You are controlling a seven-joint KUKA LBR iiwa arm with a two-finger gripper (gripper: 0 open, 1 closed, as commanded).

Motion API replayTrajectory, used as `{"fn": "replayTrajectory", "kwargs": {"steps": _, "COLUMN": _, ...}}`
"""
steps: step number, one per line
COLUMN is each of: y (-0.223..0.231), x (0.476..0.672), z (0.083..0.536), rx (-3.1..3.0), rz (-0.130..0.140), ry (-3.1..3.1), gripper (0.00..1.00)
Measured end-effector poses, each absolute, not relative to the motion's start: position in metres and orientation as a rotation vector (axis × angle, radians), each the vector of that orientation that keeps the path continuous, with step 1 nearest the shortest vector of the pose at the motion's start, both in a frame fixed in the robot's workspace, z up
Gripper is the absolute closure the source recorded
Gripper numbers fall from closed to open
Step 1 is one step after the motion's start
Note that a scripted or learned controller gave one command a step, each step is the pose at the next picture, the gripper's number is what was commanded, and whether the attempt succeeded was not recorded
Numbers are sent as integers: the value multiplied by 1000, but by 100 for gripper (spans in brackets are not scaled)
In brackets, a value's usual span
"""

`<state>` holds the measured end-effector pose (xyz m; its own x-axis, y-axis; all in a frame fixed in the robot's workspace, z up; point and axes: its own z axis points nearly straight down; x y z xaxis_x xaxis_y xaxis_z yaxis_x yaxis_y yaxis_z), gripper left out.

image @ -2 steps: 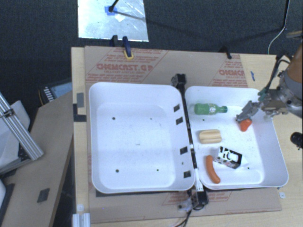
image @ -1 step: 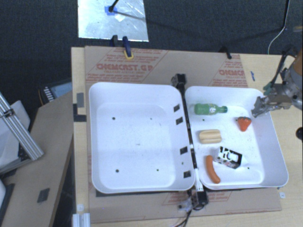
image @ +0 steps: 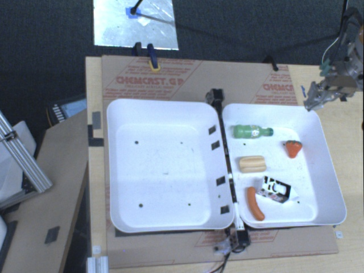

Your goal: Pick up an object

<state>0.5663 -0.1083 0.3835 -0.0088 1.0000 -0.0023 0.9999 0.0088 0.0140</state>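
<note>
The right bin holds a green bottle lying on its side, a red strawberry-like toy, a tan bread roll, an orange sausage and a small black-and-white box. My gripper hangs above the bin's far right corner, well apart from all of these. Nothing shows between its fingers.
The left bin sits beside the right one, with black clips along the shared divider. A foil sheet lies at the back on the dark floor. Aluminium framing stands at the left.
</note>
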Motion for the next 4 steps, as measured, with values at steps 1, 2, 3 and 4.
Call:
{"fn": "replayTrajectory", "kwargs": {"steps": 1, "y": -85, "x": 588, "z": 489, "rx": 2203, "rz": 16, "ry": 2221, "gripper": 100}}
{"fn": "replayTrajectory", "kwargs": {"steps": 2, "y": -87, "x": 586, "z": 482, "rx": 2214, "rz": 3, "ry": 2224, "gripper": 0}}
{"fn": "replayTrajectory", "kwargs": {"steps": 3, "y": -22, "x": 569, "z": 302, "rx": 2220, "rz": -14, "ry": 2241, "gripper": 0}}
{"fn": "replayTrajectory", "kwargs": {"steps": 4, "y": -55, "x": 557, "z": 432, "rx": 2213, "rz": 16, "ry": 2211, "gripper": 0}}
